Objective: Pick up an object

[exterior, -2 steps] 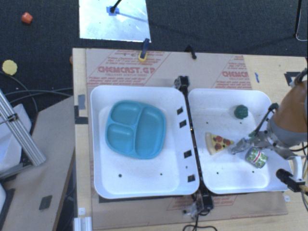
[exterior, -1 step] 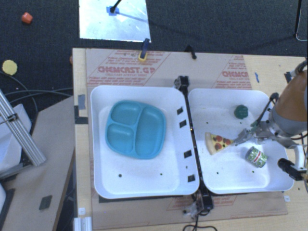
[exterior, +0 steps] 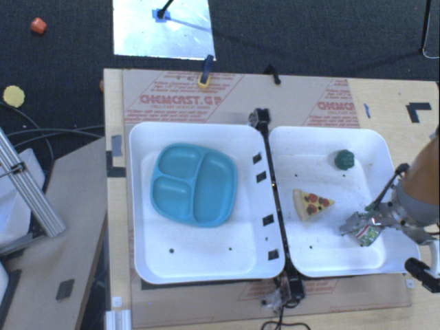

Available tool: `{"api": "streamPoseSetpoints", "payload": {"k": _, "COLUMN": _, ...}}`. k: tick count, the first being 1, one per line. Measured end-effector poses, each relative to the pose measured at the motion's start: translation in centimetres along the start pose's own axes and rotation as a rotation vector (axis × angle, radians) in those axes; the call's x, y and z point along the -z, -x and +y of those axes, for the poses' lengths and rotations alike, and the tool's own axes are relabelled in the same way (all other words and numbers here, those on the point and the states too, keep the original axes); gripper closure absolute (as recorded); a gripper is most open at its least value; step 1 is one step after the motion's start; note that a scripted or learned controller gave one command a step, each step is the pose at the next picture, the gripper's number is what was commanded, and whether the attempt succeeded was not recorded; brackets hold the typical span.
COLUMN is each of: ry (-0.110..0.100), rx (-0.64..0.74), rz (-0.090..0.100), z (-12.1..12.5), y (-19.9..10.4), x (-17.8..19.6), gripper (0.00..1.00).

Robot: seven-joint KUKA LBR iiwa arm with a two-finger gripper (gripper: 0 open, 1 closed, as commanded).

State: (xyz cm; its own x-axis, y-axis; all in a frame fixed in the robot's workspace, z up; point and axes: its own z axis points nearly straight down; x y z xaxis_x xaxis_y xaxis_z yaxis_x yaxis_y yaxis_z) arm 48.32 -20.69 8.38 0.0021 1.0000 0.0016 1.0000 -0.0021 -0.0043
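Observation:
In the right bin (exterior: 323, 263) lie a pizza-slice toy (exterior: 311, 203) near the left middle and a dark teal lump (exterior: 344, 159) toward the back right. A small green and white object (exterior: 370, 236) lies near the bin's front right. My gripper (exterior: 362, 227) reaches in from the right and is down low, right over that small object and touching or nearly touching it. The arm's grey wrist (exterior: 419, 198) hides the bin's right wall. Whether the object is gripped is unclear.
The left bin (exterior: 158, 253) holds a blue divided plate (exterior: 194, 184). A black hinge strip (exterior: 270, 198) with clips runs between the bins. Aluminium framing (exterior: 27, 191) stands at the far left, off the bench.

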Motion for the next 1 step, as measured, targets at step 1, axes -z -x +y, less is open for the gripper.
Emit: {"api": "streamPoseSetpoints", "payload": {"k": 1, "ry": 0.012, "rx": 0.004, "rz": -0.004, "z": 0.54, "y": -0.01, "x": 1.24, "gripper": 1.0}}
